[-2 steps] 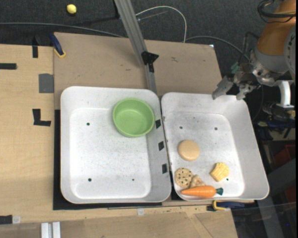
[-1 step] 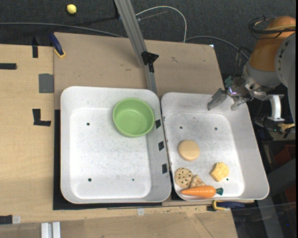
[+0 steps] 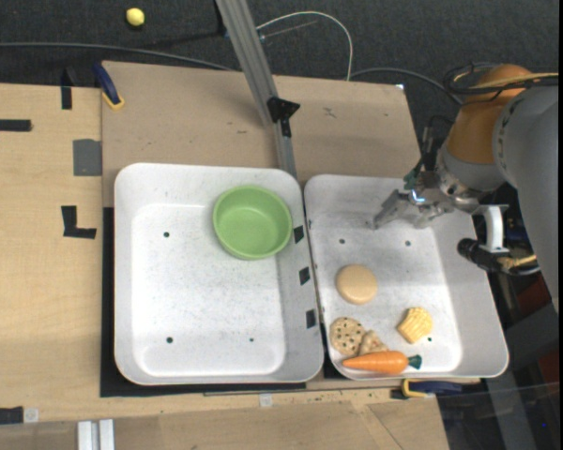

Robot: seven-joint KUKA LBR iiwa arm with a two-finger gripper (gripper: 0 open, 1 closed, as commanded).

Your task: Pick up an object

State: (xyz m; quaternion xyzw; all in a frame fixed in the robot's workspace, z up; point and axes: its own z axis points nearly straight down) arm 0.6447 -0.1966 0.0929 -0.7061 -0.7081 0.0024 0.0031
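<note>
Carrot point(image 3: 379, 364) lies crosswise in right bin point(image 3: 469, 345), leaf end right.

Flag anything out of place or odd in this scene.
A small yellow ball lies on the dark floor beyond the bench, away from both bins. The green bowl sits upright in the left bin.

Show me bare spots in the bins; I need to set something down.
Left bin: bare below and left of the green bowl. Right bin: bare strip between gripper and round bun; crowded around cookie and carrot.
</note>
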